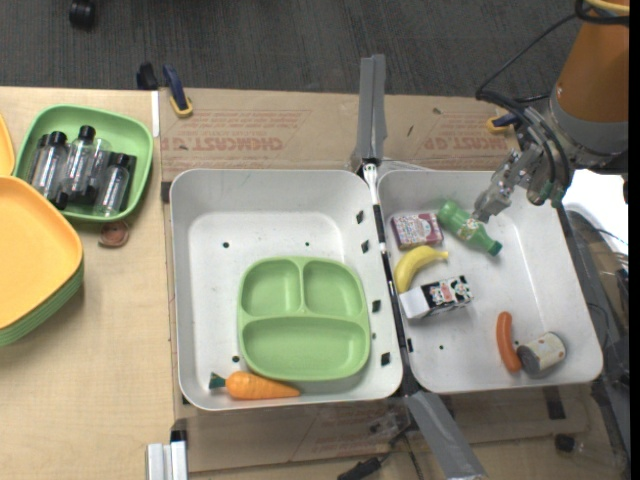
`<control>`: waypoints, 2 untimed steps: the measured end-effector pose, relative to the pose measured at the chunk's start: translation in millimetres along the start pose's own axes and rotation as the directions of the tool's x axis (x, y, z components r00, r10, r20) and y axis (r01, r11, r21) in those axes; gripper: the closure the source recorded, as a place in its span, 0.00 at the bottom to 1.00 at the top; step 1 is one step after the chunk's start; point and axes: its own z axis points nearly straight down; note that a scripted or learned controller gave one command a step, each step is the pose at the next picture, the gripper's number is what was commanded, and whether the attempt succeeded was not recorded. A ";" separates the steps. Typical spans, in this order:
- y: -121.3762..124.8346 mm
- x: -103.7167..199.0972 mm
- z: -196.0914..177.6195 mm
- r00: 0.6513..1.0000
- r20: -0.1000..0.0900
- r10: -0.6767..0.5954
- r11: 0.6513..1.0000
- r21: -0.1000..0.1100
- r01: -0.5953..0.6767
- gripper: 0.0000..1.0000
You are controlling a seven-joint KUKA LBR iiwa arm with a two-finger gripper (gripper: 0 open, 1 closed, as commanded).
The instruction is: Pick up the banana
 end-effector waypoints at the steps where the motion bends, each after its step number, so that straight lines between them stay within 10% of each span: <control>1: -111.7 -18.7 53.6 0.984 0.000 -0.176 0.984 0.000 0.176 1.00; 2: -133.2 -31.2 189.6 0.997 -0.001 0.076 0.997 0.000 -0.076 1.00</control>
